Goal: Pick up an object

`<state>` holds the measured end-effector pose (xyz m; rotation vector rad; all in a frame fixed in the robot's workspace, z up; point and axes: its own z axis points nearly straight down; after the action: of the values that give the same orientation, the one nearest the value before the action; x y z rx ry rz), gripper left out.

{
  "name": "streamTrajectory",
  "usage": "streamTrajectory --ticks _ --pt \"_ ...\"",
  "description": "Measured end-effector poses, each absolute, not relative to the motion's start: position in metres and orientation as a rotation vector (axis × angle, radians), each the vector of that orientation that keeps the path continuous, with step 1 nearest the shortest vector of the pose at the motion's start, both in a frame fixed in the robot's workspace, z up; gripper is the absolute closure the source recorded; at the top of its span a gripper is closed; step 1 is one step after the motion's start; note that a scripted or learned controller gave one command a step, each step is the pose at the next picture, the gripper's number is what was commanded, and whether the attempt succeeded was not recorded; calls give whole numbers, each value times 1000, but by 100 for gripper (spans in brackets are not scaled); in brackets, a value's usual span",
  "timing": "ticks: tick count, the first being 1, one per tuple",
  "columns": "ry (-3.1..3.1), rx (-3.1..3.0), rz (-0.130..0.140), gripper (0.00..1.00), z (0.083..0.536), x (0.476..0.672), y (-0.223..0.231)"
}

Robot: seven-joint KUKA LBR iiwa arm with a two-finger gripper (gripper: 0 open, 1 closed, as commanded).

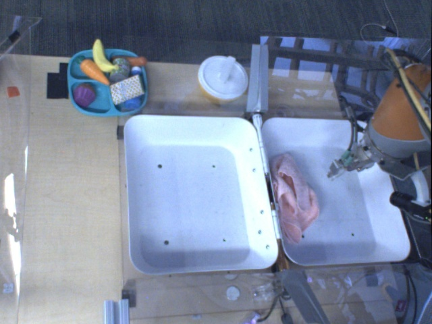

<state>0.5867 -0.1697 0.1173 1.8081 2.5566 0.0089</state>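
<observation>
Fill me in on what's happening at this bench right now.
A grey robot arm with an orange band reaches in from the right over the right-hand white bin. Its two-finger gripper hangs above the bin floor, apart from the crumpled pink cloth lying against that bin's left wall. Nothing is between its fingers, so no pick has happened yet. The left-hand white bin sits alongside.
</observation>
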Motion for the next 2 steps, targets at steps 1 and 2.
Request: streamTrajectory --ticks 1,2 --pt "2557 1808 8 0 117 587 -170" --pt "2589 1755 11 0 91 559 -103"
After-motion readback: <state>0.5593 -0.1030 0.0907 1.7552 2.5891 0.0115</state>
